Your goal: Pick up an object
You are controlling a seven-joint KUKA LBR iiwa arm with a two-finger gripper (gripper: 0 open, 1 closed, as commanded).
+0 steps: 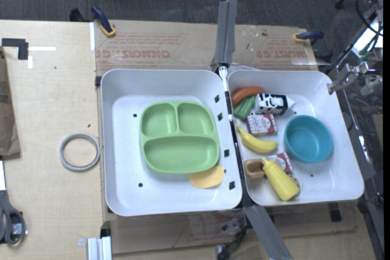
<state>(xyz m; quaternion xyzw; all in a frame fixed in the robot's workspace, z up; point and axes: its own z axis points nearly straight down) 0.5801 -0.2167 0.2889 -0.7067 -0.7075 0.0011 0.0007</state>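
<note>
The left bin [116, 131] holds a green divided plate [180, 137] with a flat yellow slice [207, 178] at its near edge. In the right bin [341, 173] a blue bowl [309, 138] stands on the right. A banana [257, 142] lies left of it, beside a red and white packet [262, 125]. At the back are an orange sausage-shaped item [247, 93], a green piece [244, 108] and a black and white carton [271, 103]. In front, a yellow squeeze bottle [280, 178] lies next to a small brown cup [253, 168].
A grey tape ring [80, 151] lies on the bench left of the bins. Cardboard [158, 49] sits behind them with clamps [103, 21] at its corners. Scissors [11, 225] rest at the lower left. Metal gear and cables [359, 70] crowd the right edge.
</note>
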